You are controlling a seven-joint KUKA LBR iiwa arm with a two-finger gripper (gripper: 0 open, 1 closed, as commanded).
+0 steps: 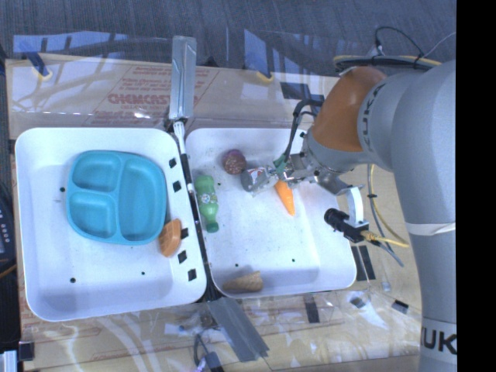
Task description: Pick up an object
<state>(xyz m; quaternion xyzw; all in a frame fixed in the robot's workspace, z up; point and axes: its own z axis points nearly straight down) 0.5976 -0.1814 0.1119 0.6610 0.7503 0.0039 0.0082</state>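
A large grey robot arm with an orange band reached in from the right, bending down over the right-hand bin. Two shallow white bins sat side by side on the bench: the left bin and the right bin. In the left bin lay a light blue divided plate, and an orange-brown lump of toy food touched its lower right corner. In the right bin, a green bottle-shaped toy lay along the left wall. A tan bread-like piece rested at the near wall. An orange carrot lay near the middle, pointing toward the near side. A small dark red round object sat near the far wall. The gripper hung low between the red object and the carrot, its tip just beside the carrot's top. Whether it was spread or pressed together could not be told.
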